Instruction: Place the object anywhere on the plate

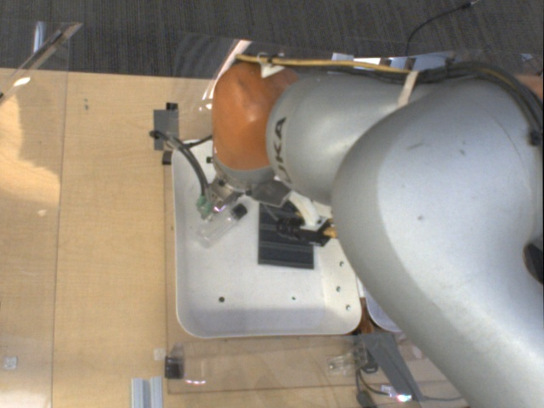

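Object remaining impossible to place, whereabouts unclear | gripper (212,218) hanging low over the left side of the white bin (255,313) | grip unreadable, cannot tell spread or pressed | grey arm (425,228) reaching across from right

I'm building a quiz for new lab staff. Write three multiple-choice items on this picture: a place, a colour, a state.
1. The gripper is above: A the white bin; B bare wood; C carpet.
2. The band above the wrist is: A blue; B orange; C green.
3. The white bin lies: A flat, open side up; B on its side; C upside down.
Answers: 1 A, bin floor lies around it; 2 B, it is plainly orange; 3 A, rim and floor face the camera.
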`<act>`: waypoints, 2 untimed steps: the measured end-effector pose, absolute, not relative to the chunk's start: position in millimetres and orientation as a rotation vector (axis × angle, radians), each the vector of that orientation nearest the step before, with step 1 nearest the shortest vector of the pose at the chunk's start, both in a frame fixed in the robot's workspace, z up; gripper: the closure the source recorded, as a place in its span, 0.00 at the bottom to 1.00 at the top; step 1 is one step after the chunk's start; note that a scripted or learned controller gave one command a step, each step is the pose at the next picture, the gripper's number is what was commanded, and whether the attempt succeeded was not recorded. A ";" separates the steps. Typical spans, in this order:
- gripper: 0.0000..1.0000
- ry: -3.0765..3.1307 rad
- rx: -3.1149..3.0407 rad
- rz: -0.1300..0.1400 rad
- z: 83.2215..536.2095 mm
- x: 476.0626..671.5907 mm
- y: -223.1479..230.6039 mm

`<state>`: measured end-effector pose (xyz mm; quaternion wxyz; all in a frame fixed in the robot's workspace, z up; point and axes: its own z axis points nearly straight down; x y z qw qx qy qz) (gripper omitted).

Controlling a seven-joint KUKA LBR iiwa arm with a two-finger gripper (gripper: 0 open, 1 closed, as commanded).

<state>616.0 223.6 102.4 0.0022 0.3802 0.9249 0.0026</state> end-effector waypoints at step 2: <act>1.00 3.108 0.389 0.010 275.3 537.4 235.7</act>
